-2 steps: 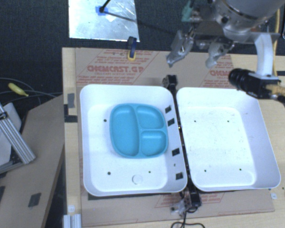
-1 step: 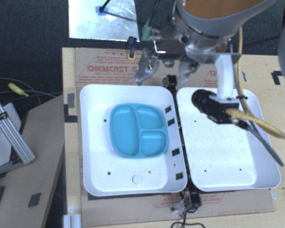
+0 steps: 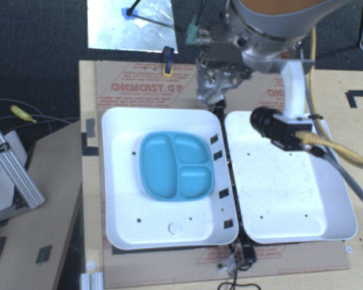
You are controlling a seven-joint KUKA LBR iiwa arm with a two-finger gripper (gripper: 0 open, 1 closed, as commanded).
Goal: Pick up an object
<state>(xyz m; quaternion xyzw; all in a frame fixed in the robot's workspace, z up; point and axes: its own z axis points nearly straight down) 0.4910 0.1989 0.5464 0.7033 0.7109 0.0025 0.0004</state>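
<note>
A light blue plate [image 3: 174,165] with three compartments lies flat in the middle of the left bin [image 3: 124,222]. My gripper [image 3: 213,96] hangs from the grey wrist at the top of the view, over the back rims where the two bins meet. It is behind and to the right of the plate, apart from it, and nothing shows in its grasp. A black cylinder on a white bracket [image 3: 277,127] sticks out from the arm over the back of the right bin [image 3: 290,192].
A yellow cable [image 3: 339,151] and a grey hose trail from the arm across the right bin's back right corner. A small pale disc [image 3: 174,227] sits near the left bin's front rim. Black clips [image 3: 222,193] line the seam between the bins. Cardboard lies under both bins.
</note>
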